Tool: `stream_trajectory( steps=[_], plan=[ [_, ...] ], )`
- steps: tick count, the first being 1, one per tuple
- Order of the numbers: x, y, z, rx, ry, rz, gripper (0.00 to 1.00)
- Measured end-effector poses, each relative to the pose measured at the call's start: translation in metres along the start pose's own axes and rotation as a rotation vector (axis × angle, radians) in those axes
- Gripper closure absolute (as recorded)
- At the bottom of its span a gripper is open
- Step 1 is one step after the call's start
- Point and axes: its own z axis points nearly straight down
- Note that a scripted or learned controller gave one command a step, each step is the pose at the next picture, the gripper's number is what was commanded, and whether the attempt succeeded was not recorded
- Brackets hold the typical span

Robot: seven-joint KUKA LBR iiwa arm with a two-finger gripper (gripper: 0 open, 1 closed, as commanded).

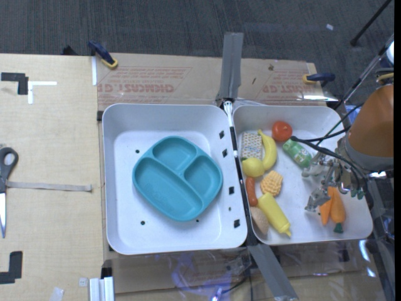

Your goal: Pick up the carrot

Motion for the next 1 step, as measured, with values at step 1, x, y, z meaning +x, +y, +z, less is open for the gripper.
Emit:
stream_trajectory(
  steps=[1],
  plan=[
    [0.0447, -0.0284, -0.0007, 0.000, 0.000, 0.072, 0.00]
  ],
)
